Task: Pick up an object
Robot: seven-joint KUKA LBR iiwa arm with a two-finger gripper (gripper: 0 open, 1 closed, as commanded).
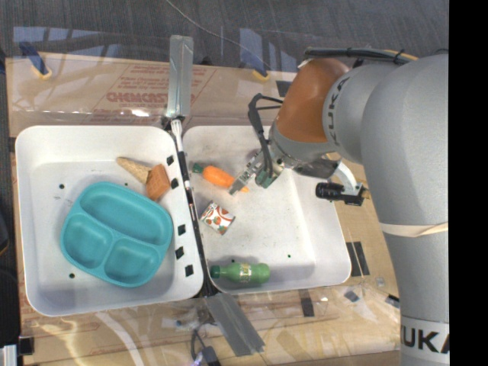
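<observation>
Green bottle (240, 273) lies at the right bin's (320, 239) front edge, well below my gripper (252, 175). Just left of my gripper lies the orange carrot (218, 177), close to the fingertips but not between them. Whether my gripper is parted I cannot tell. Lower left sits a small patterned carton (217, 219).

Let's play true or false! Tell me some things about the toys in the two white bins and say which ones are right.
1. The teal plate lies in the left bin. True.
2. The green bottle stands upright. False: it lies on its side in the right bin.
3. The carrot is in the right bin. True.
4. The ice cream cone is in the right bin. False: it is in the left bin, beside the plate.
</observation>
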